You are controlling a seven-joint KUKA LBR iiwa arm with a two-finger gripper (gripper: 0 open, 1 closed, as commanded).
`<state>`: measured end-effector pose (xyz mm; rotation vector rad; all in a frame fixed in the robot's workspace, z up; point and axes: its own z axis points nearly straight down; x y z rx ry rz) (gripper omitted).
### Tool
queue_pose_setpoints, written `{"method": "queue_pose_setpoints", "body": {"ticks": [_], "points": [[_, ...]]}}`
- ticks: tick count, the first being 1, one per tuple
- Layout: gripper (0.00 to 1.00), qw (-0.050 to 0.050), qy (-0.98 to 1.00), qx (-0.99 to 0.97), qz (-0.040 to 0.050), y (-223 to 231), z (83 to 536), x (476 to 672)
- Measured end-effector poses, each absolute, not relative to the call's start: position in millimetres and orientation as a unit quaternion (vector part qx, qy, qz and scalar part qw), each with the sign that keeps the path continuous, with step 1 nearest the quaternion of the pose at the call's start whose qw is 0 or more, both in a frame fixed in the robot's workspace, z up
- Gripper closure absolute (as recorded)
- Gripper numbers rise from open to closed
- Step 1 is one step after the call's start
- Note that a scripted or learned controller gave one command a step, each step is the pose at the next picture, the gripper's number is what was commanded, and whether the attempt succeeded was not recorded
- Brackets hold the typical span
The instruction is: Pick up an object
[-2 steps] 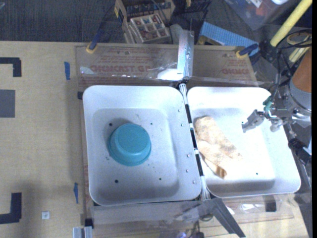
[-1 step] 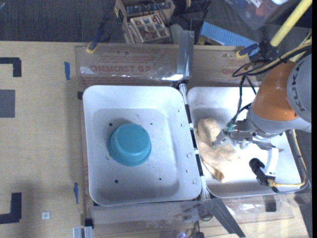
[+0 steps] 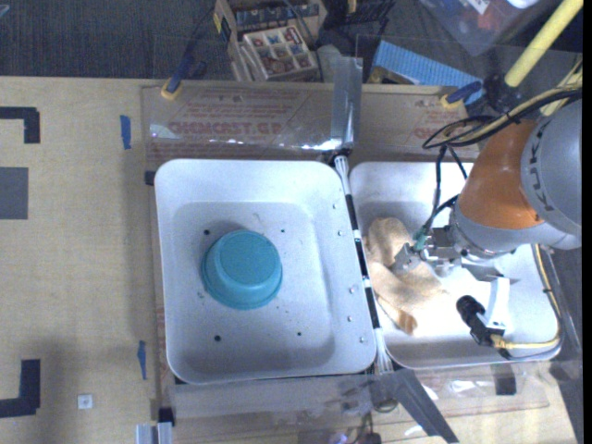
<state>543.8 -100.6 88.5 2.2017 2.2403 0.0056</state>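
Observation:
A teal bowl [image 3: 242, 267] lies upside down in the middle of the left bin [image 3: 185, 202]. A crumpled tan cloth [image 3: 400, 280] lies along the left side of the right bin [image 3: 388, 185]. The arm comes in from the right, and my gripper [image 3: 408, 259] is down on the cloth's upper middle, touching it. The wrist hides the fingertips.
The two white bins sit side by side with a narrow ridge [image 3: 356, 248] between them. A cardboard wall [image 3: 250, 118] runs behind both bins. The bench top [image 3: 74, 248] stretches bare to the left, marked with black tape.

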Motion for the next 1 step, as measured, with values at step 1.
{"method": "queue_pose_setpoints", "body": {"ticks": [1], "points": [[1.00,0.001,0.711,0.703,0.0024,-102.8,97.5,544.1]]}}
